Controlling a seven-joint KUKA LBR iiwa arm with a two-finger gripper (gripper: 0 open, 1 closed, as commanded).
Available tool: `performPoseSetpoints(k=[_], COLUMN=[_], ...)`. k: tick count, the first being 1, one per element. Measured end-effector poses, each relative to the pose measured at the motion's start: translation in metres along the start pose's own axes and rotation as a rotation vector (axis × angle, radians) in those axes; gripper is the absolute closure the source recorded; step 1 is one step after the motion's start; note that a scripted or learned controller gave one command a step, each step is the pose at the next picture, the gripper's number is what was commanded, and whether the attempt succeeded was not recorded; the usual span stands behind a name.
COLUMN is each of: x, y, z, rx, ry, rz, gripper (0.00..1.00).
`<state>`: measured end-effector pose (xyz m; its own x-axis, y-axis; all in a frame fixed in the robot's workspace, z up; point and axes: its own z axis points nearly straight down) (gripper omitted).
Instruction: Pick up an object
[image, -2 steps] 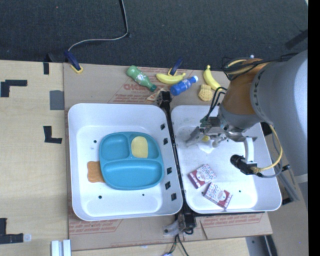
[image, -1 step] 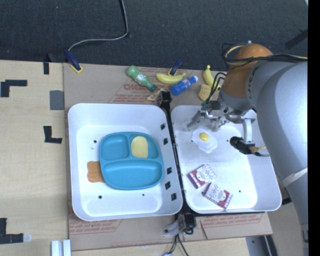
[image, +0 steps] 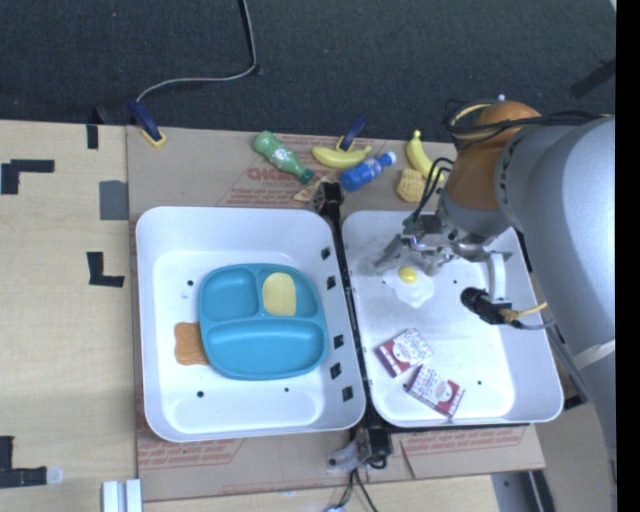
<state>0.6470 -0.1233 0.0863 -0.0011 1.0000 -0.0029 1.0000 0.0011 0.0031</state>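
Overhead view of the worktop with two shallow white bins. The grey arm's jaws (image: 418, 250) are lowered into the right white bin (image: 530, 395), directly above a white fried-egg toy with a yellow yolk (image: 410, 283), the likely pick target. Whether the jaws are parted or closed cannot be told, and nothing is seen between them. Two small red-and-white packets (image: 420, 372) lie nearer the bin's front, apart from the egg. The left white bin (image: 160, 330) holds a blue divided plastic tray (image: 262, 322) carrying a pale yellow oval piece (image: 279, 293).
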Motion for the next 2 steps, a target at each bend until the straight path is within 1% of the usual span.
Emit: performPoseSetpoints(k=[1,2], x=[0.0001,0.0], y=[0.0007,0.0005], z=[-0.0106,-0.0102], rx=[-0.002,-0.001], ry=[-0.001,-0.001], rz=[-0.001,-0.001], gripper=[1.0,0.0])
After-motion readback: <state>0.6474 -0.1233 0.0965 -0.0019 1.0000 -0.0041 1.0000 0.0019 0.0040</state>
